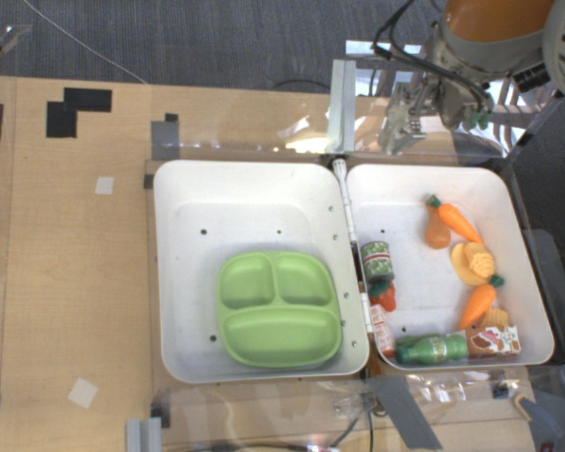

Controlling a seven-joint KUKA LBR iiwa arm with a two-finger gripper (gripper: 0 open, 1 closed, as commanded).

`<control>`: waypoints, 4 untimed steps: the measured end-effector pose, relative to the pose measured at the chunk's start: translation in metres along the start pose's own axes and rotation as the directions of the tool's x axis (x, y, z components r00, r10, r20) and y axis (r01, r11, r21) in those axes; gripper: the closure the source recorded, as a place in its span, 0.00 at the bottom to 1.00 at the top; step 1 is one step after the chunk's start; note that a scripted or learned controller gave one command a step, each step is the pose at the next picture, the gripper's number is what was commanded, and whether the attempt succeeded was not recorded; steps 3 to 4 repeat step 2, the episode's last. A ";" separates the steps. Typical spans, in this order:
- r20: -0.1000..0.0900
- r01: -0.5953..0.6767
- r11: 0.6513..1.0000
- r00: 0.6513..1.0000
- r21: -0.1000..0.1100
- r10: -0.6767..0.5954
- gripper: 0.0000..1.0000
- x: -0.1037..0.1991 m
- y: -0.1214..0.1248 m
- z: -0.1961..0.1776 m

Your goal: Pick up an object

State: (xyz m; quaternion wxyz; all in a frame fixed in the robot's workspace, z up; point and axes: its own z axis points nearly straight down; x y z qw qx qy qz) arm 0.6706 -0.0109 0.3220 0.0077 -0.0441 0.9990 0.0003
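While the arm (508, 12) hangs above the table's far right corner, its claw (407, 121) sits just beyond the far rim of the right bin (395, 196), over the clear sheeting there; whether the claw is apart or together cannot be told from this slant, and nothing shows in its grip.

Left of it, the left bin (198, 196) carries a green divided plate (279, 309) near its near edge, with the plate's single wide compartment toward the near rim and its two smaller ones toward the far rim.

All the pickable things lie in the right bin. A small carrot (450, 218) lies near the far right corner, long axis slanting, green top toward the far left and tip toward the near right, just beside an orange round piece (438, 236). A yellow corn piece (475, 264) rests by the right wall. Just nearer, a second carrot (477, 303) slants with its leafy end toward the far right. Along the near rim a green bottle (433, 348) lies on its side, long axis along that rim, cap to the left, touching a small carton (495, 340). By the left wall a labelled can (376, 260) lies with its long axis along the wall, a red strawberry (384, 297) just nearer, then a flat packet (379, 329).
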 end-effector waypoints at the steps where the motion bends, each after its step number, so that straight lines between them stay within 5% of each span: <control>1: -0.010 -0.013 1.000 1.000 -0.001 0.013 1.00 0.026 -0.018 0.063; 2: 0.001 -0.171 0.985 0.985 0.001 0.171 1.00 0.003 -0.034 -0.003; 4: 0.001 -0.171 0.985 0.985 0.001 0.171 1.00 0.003 -0.034 -0.003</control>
